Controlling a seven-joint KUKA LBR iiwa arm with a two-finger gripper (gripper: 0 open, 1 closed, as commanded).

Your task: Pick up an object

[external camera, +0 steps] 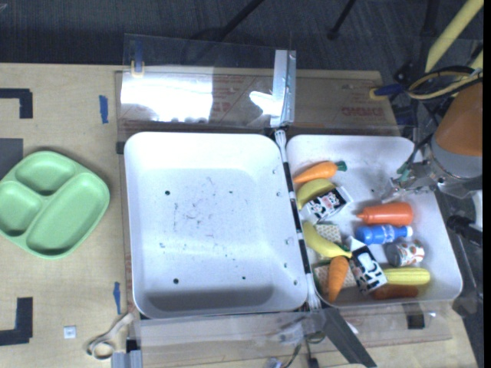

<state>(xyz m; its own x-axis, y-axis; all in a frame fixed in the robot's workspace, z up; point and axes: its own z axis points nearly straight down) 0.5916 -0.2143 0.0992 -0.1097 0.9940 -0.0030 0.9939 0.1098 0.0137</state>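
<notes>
Tan surface (61, 113). Left bin (146, 156) roomy; right bin (449, 271) packed: carrots, bananas, orange bottle (387, 214). End effector (406, 176) at right rim, grip unclear.

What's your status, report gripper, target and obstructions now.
Gripper at right bin's upper right edge, nothing seen between its fingers. Toys crowd that bin: orange bottle, carrot, bananas. Left bin alongside. Nothing blocks the descent.

You're looking at a wooden bench (61, 98) carrying two white bins (203, 221) mid-frame and a green divided tray (50, 203) sitting far left.
</notes>
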